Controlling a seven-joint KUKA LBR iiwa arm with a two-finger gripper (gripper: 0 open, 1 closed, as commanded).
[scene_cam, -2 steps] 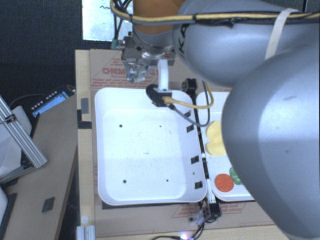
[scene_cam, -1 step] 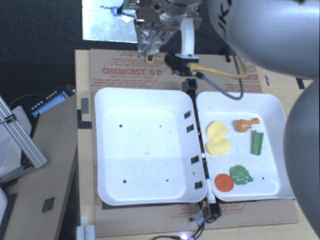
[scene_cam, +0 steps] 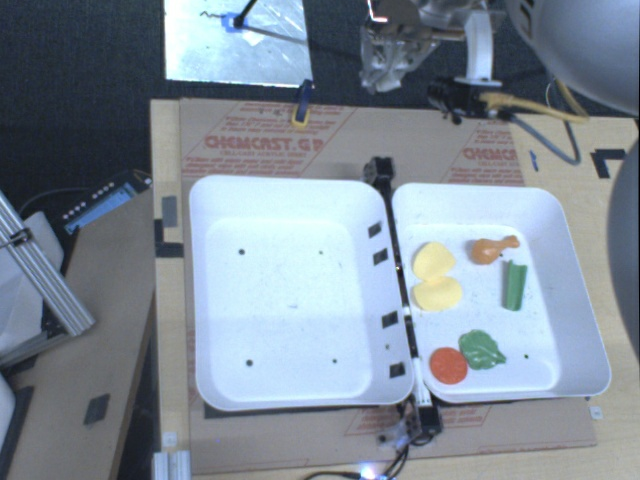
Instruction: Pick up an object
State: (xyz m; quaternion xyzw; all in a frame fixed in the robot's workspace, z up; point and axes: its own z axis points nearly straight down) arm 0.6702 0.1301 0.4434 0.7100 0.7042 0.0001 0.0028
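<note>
The right bin holds several toy foods. Two yellow pieces lie near its left wall. An orange drumstick lies at the back, with a green stick just to its right and nearer. A green leafy piece and a red-orange disc sit at the front. My gripper hangs high beyond the far edge of the bins, above the bench's back edge and well away from every object.
The left white bin sits beside the right one, joined by a black hinge strip. A shiny metal sheet lies at the back left. A yellow clip and cables sit along the back edge.
</note>
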